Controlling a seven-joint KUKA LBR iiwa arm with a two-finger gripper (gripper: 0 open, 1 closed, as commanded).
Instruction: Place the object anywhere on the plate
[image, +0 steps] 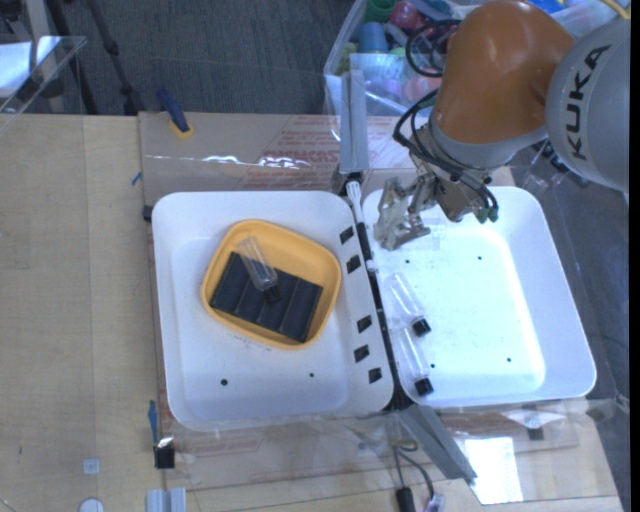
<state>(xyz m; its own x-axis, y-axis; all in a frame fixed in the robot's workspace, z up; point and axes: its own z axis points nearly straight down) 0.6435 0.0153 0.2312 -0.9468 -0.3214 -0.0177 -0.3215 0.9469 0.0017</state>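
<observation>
Can't tell if your claw (400, 222) has anything. Those clear tubes (405, 305) near the right bin's (520, 300) wall are slippery, so you could easily miss the yellow plate (225, 262).

Two bins side by side on bench (70, 300). Left bin (190, 385): plate (225, 258) near its centre, ridged block (285, 305) on the plate, clear tube (258, 262) lying on the block. Right bin (520, 290): two capped clear tubes (405, 310) along its left wall. End effector (400, 222) over right bin's back-left corner.
</observation>
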